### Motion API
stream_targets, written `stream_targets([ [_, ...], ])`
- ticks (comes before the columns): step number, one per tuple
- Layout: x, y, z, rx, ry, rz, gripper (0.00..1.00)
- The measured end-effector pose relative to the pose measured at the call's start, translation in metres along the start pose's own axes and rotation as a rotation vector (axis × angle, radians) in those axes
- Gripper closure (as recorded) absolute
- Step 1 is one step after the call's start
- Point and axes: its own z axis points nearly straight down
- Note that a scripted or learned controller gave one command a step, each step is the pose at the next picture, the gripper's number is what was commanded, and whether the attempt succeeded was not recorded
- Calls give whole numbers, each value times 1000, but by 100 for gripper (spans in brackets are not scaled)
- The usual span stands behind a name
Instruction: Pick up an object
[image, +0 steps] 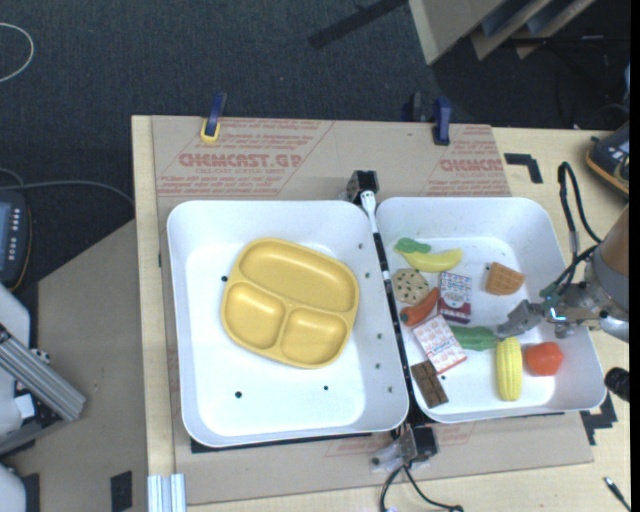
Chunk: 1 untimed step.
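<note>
My gripper (536, 312) reaches in from the right over the right bin (470, 210). It sits just above the red tomato (543, 358) and the yellow corn cob (509, 367), and below the orange wedge (503, 278). I see nothing held in it. Left of it lie a green cucumber (476, 338), a red and white carton (455, 295) and a red and white card (438, 345). Further left are a banana (431, 260), a cookie (408, 285), a carrot (420, 306) and a brown chocolate bar (429, 383).
The left bin (200, 380) holds a yellow divided plate (290, 302). A black ridge (382, 270) runs where the two bins meet. A dark cable (570, 215) loops by the right bin's far right rim. Clamps (211, 120) stand at the board's back edge.
</note>
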Motion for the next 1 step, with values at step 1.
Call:
stream_targets([
  [1,11,-3,49,1,2,-1,0],
])
